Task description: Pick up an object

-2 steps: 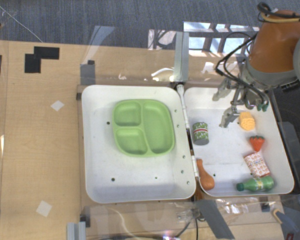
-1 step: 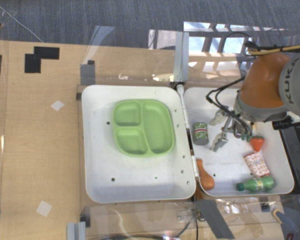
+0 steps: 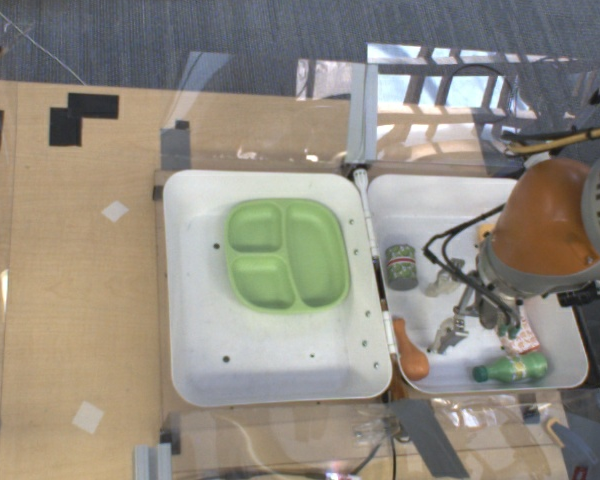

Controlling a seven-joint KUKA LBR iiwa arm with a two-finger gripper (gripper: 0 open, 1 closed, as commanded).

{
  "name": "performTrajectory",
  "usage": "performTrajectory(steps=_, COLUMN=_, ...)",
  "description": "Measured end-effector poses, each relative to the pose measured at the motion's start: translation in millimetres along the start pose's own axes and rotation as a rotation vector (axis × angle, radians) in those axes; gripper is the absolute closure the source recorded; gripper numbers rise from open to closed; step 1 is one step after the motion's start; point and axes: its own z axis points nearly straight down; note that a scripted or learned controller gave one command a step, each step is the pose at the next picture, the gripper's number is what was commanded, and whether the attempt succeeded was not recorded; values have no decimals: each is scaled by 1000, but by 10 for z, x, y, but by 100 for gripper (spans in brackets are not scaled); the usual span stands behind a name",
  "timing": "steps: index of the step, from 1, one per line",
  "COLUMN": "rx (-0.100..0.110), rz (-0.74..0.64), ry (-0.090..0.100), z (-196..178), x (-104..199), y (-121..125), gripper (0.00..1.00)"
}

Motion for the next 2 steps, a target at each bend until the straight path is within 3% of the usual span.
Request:
performTrajectory(steps=1, rx=0, rz=-6, ry=-12, z=-133, x=-42, y=18, gripper=100)
performTrajectory(steps=2, rx=-2, rz=-112, ry=-11, z=-962, x=204, y=543, gripper=100)
